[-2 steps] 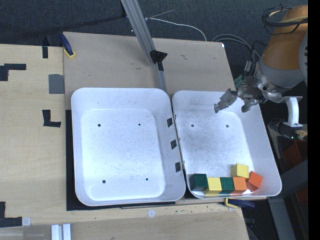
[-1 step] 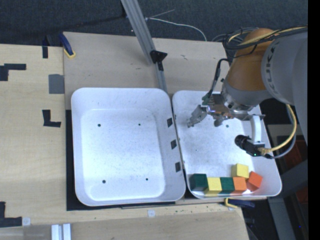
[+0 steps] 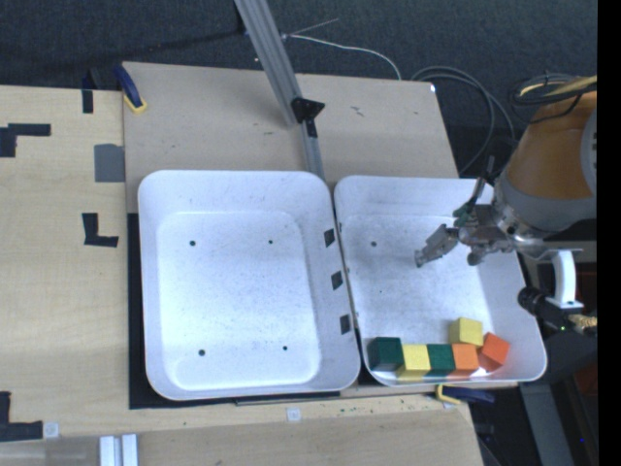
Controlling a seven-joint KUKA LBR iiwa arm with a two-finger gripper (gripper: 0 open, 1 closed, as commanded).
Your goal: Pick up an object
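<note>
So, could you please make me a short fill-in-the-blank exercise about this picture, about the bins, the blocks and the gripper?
1. The coloured blocks lie in the ____ bin as the camera sees it.
2. They are gathered along that bin's ____ edge.
3. The gripper hangs over the ____ bin.
4. The block at the left end of the row is ____ in colour.

Missing words: right; near (bottom); right; green

No readable text, labels, brands or numbers anywhere. Black tape marks on the surface form shapes, not letters. Small dark tabs on the bin wall carry nothing legible at this resolution.
</note>
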